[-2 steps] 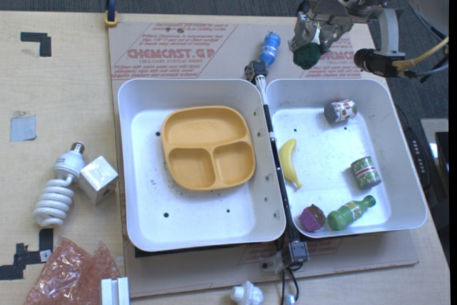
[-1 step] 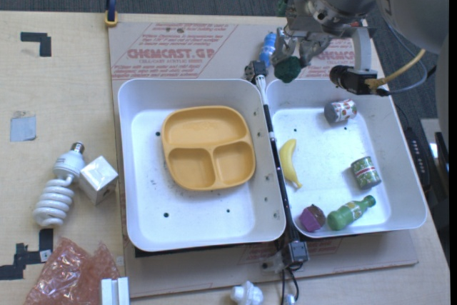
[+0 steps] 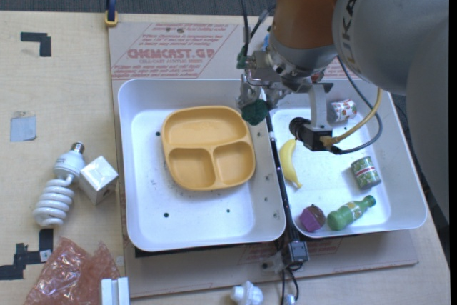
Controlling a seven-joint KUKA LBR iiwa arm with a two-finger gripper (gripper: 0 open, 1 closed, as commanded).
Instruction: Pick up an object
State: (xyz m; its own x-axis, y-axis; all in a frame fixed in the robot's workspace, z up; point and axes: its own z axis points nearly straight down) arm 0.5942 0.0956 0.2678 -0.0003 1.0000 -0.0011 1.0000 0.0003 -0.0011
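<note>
While the arm [image 3: 357,18] hangs over the divide between the two bins, the jaws [image 3: 254,105] sit at a small dark-green object [image 3: 253,113], which appears pinched between them just above the bin rims; whether the grip is secure cannot be told. If so, the pick is largely made, and lifting clear is what is left. Left of the jaws, the left bin [image 3: 143,218] holds a yellow tray [image 3: 208,148]. Right of and below the jaws, the right bin [image 3: 403,203] holds a banana [image 3: 288,162], can [image 3: 364,172], green bottle [image 3: 351,213], purple fruit [image 3: 312,218] and a small red-and-white item [image 3: 343,109].
</note>
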